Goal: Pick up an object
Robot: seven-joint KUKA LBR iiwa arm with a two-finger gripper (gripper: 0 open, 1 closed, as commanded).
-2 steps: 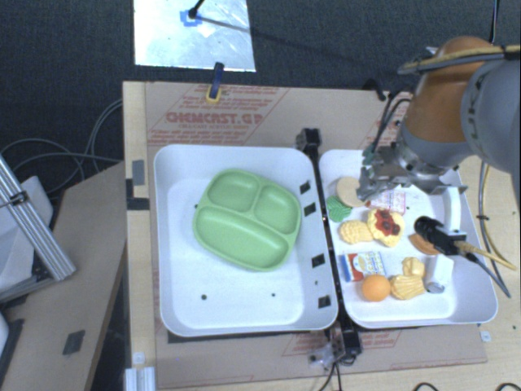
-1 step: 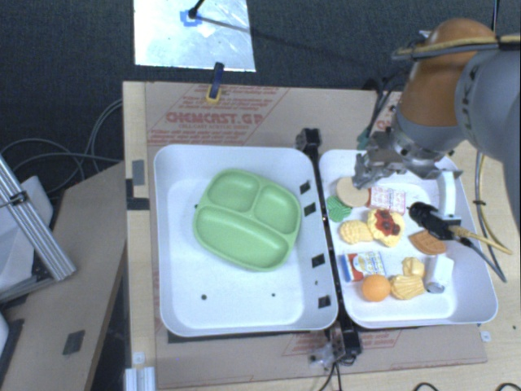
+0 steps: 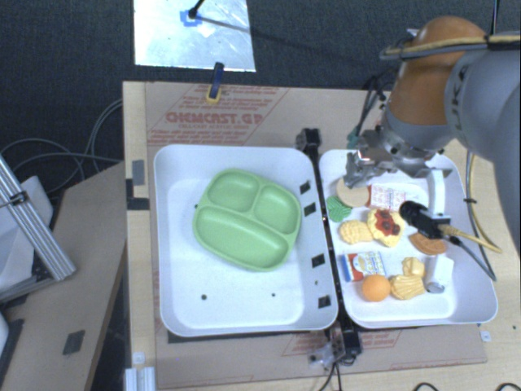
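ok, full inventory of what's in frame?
left bin: 1, white, view's left
right bin: 1, white, view's right
divided plate: 1, green, middle of left bin
packets: 2, white with red print, right bin
orange ball: 1, orange, right bin, near side
crinkled pieces: 2, yellow, right bin
pizza-like piece: 1, yellow and red, right bin
tan disc: 1, tan, right bin, far side
green piece: 1, green, beside tan disc
cardboard sheet: 1, brown, under both bins
foil sheet: 1, silver, behind bins
arm: 1, grey, orange band
gripper: 1, grey, above tan disc
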